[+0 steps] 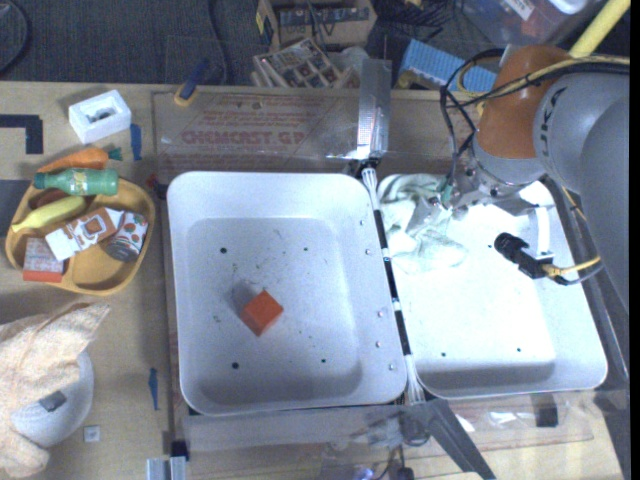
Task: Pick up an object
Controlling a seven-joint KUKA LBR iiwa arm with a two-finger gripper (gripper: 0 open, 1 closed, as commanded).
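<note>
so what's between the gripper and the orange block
In the camera view, the ridge where the two bin rims meet, plus bare white floor of the left bin, separates the gripper from the orange block.

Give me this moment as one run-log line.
arm: over right bin, back-left corner | gripper: low, at crumpled pale cloth | orange block: left bin, untouched | hold: none seen

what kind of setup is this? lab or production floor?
Likely a robotics lab bench for grasping trials. Two white bins sit side by side, one holding a lone orange block. A yellow bowl of toy food and cluttered cables behind suggest research, not production.
</note>
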